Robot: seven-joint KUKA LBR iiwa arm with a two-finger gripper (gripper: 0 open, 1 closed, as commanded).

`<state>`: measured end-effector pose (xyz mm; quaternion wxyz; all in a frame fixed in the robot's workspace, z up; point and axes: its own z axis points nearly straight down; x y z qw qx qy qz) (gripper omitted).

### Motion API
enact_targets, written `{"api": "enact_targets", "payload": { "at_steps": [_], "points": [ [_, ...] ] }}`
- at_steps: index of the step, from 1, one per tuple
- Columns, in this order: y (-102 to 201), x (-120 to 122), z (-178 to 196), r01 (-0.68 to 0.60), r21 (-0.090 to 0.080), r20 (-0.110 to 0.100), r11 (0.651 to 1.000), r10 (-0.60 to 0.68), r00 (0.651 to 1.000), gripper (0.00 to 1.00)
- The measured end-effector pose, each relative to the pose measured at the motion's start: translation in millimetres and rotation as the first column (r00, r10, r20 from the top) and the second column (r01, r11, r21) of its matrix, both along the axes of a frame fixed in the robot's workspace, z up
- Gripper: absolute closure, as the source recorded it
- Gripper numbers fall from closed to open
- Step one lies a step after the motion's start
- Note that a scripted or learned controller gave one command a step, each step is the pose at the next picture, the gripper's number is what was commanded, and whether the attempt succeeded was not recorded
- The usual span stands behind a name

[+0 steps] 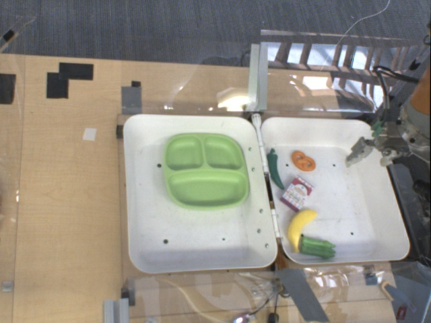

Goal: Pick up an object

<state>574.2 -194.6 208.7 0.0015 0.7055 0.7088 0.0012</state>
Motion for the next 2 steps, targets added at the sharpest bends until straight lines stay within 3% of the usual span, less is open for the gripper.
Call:
{"api": "enact_targets", "payload": {
  "at_steps": [1, 2],
  "points": [
    [52.0, 37.9, -53.5, -0.338, -0.002, 0.001, 0.941, 0.338, 0.941, 0.00],
    [33.7, 32.8, 3.0, -0.123, -0.001, 0.002, 0.992, 0.123, 0.992, 0.00]
  ]
}}
